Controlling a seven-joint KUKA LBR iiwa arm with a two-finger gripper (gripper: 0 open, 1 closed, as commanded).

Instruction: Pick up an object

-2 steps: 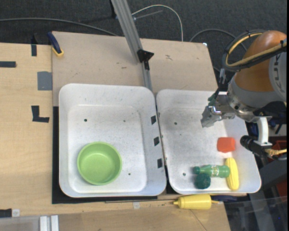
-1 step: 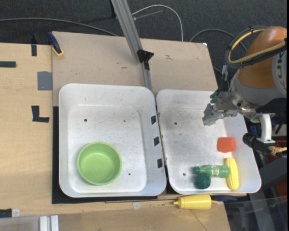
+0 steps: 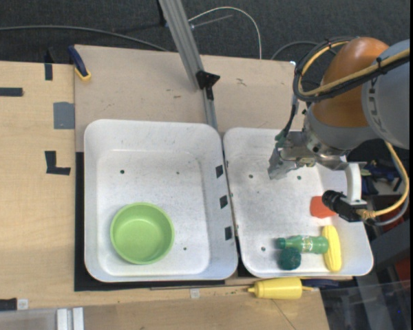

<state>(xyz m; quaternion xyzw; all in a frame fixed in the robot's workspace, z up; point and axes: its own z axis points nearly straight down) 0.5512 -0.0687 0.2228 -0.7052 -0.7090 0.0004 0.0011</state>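
Yellow bottle (image 3: pixel 279 289) fronts bins; banana (image 3: pixel 331 247) apparently touches green bottle (image 3: pixel 299 245).

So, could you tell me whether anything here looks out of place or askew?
One thing: a yellow bottle lies on its side on the bench, outside the right bin, just past its near rim. The green bowl sits in the left bin; a green bottle and banana lie in the right one.
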